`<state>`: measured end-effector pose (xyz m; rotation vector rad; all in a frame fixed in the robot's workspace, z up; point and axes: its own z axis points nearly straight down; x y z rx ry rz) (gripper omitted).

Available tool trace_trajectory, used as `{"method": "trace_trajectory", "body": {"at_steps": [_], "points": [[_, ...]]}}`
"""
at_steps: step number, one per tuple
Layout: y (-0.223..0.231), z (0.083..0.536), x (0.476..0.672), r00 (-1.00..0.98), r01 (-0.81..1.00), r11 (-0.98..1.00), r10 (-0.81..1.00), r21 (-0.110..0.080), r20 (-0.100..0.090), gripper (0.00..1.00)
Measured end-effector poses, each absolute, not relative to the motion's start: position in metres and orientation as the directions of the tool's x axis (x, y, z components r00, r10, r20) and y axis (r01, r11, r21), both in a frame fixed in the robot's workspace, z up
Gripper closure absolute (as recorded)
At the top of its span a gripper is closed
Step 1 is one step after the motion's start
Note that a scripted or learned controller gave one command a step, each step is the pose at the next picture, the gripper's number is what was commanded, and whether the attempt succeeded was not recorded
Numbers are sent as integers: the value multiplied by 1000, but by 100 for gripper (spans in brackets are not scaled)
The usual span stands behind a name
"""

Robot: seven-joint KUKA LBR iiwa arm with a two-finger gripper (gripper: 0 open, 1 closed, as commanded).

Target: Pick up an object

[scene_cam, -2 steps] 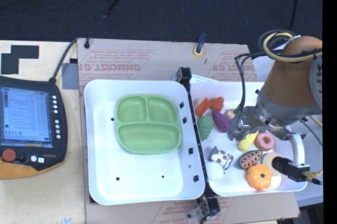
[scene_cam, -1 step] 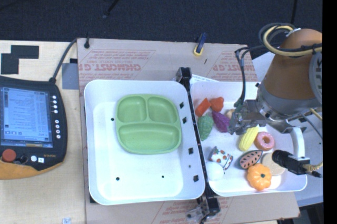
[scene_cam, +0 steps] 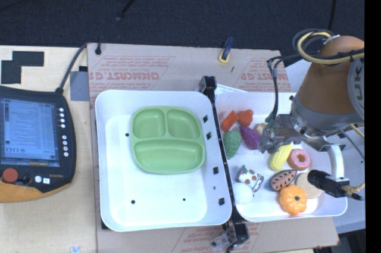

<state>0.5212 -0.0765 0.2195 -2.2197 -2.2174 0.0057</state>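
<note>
camera view: sitting fixed above tabletop (scene_cam: pixel 149 64), looking down at a slant
coverage: taking in both bins, left bin (scene_cam: pixel 116 198), right bin (scene_cam: pixel 333 210)
arm (scene_cam: pixel 330 85): reaching in from right

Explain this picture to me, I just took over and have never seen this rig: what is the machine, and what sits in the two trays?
One fixed camera looks down at a slant on a bench. The grey arm with the orange band reaches in from the right; its gripper hangs low over the right bin, above a yellow corn toy. Whether it holds anything cannot be told. That bin also holds toy food: a donut, a pumpkin, a carrot and more. The left bin holds a green divided plate. At far left lies the control pad.
</note>
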Motion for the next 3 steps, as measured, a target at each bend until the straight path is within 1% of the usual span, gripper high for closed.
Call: {"method": "trace_trajectory", "body": {"at_steps": [1, 2, 3], "points": [[-66, 220, 516, -1, 1000, 1, 1000, -5, 1, 100], [-70, 236, 518, -1, 1000, 1, 1000, -3, 1, 100], [-67, 218, 514, 1, 1000, -1, 1000, -5, 1, 100]]}}
